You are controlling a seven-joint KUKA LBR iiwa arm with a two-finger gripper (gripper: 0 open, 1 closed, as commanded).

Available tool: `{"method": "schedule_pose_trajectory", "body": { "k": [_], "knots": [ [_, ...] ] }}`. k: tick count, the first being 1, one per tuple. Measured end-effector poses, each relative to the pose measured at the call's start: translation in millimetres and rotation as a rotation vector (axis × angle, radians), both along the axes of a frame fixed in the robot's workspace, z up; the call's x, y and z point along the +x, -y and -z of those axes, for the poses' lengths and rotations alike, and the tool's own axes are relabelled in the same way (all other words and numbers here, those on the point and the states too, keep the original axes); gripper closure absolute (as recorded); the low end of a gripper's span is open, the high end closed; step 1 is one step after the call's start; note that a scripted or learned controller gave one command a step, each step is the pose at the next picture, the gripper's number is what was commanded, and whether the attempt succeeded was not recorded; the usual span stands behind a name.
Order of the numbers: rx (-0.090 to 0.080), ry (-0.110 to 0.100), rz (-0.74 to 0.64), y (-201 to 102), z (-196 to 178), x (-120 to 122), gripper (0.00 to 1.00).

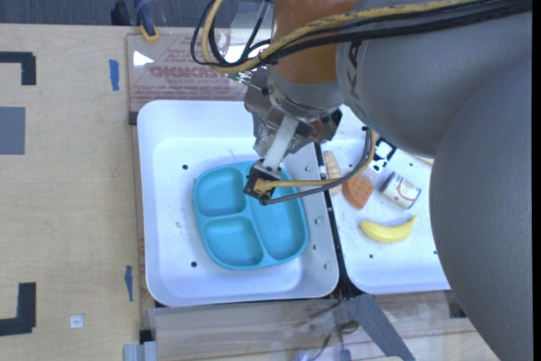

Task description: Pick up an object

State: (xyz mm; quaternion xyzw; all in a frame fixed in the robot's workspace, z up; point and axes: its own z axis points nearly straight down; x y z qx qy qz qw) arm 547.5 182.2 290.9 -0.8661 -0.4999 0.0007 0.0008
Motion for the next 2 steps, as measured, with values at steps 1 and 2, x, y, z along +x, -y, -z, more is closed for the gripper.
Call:
{"method": "schedule_pose_trajectory", "body": {
  "k": [1,2],
  "knots": [
    [-0.002,-0.003,-0.211,61.7,17.3,-17.7,1.0],
    [0.0,-0.003,-0.495,18.7,47.7,7.1,1.0]
  ]
}}
